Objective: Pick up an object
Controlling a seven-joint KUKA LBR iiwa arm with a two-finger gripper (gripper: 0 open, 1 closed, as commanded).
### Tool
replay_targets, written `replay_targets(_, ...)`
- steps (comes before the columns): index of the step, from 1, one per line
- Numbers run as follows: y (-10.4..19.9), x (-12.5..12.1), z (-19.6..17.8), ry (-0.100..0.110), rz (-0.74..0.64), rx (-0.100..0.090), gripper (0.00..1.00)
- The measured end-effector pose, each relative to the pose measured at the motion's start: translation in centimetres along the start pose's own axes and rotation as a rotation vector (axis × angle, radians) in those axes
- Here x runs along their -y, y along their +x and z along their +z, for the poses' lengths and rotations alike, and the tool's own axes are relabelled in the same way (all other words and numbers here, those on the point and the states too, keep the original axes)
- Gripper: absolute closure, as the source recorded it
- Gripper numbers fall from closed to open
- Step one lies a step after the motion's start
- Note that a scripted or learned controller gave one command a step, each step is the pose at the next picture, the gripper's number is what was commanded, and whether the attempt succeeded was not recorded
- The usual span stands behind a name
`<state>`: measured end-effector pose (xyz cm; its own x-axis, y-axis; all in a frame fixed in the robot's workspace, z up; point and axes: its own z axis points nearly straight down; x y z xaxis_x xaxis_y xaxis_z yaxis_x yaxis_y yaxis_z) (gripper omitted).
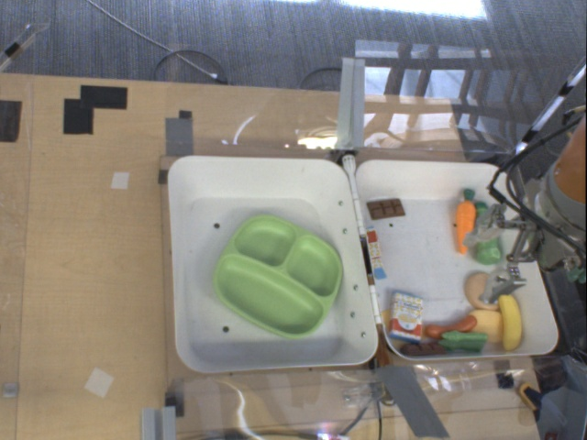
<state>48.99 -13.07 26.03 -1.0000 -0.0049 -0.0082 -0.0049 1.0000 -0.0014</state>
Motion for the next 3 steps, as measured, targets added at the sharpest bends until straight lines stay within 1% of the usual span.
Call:
replay_targets(1,-4.7,3.0,16.4,0.001,-0.006,0.002,0.0)
replay_targets(2,-12.7,5.5,17.3,0.0,-0.065,0.002,0.0)
replay_targets(3,-13.2,5.4,15.7,0.003,-0.072,0.018,1.0)
